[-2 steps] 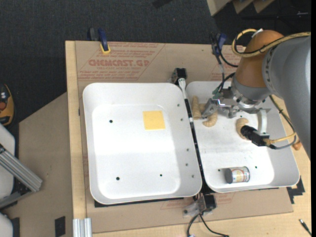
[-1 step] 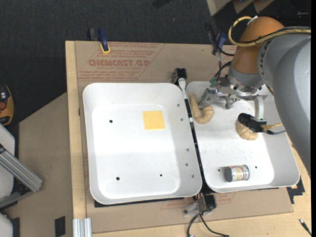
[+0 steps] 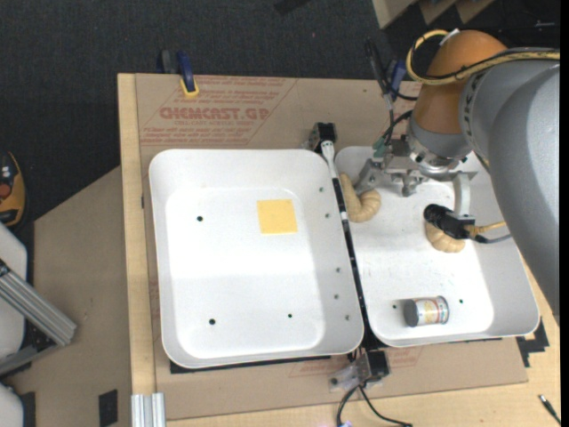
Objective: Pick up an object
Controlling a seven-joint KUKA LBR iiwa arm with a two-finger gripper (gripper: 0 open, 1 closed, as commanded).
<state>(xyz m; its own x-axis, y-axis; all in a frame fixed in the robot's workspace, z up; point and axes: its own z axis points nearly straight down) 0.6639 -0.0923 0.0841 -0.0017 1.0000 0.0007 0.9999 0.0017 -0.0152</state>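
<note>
My gripper (image 3: 388,181) hangs over the back left part of the right bin (image 3: 498,314), and its fingers stand apart, open, with nothing between them. A tan curved object (image 3: 363,205) lies just below the left finger, against the bin's left wall; I cannot tell whether the finger touches it. A small grey and gold can (image 3: 425,310) lies on its side near the front of the same bin. In the left bin (image 3: 169,238), a flat yellow square (image 3: 276,216) rests a little behind the middle.
The grey arm with its orange band (image 3: 453,78) fills the upper right and overhangs the right bin's far side. Both bins stand on a brown board (image 3: 133,149). A blue clamp (image 3: 186,71) sits at the board's back left.
</note>
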